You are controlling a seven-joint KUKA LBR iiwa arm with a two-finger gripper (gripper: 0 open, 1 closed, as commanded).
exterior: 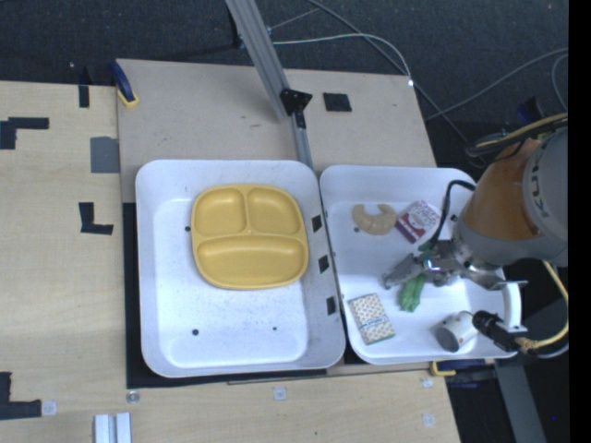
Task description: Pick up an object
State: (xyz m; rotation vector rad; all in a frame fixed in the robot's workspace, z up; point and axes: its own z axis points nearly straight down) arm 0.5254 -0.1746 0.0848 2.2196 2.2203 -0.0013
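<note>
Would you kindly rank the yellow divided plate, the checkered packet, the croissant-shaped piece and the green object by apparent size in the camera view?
1. yellow divided plate, clearly largest.
2. checkered packet and croissant-shaped piece: look alike, not ranked.
3. green object, smallest, partly covered by the gripper.

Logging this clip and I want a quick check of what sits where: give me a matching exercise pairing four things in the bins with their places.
Things:
1. yellow divided plate
2. tan croissant-shaped piece
3. patterned square packet
4. green item

Places:
A. right bin, near corner by the divider
B. left bin
C. right bin, just below the end effector
D. right bin, far side

Pairs: 1-B, 2-D, 3-A, 4-C
</note>
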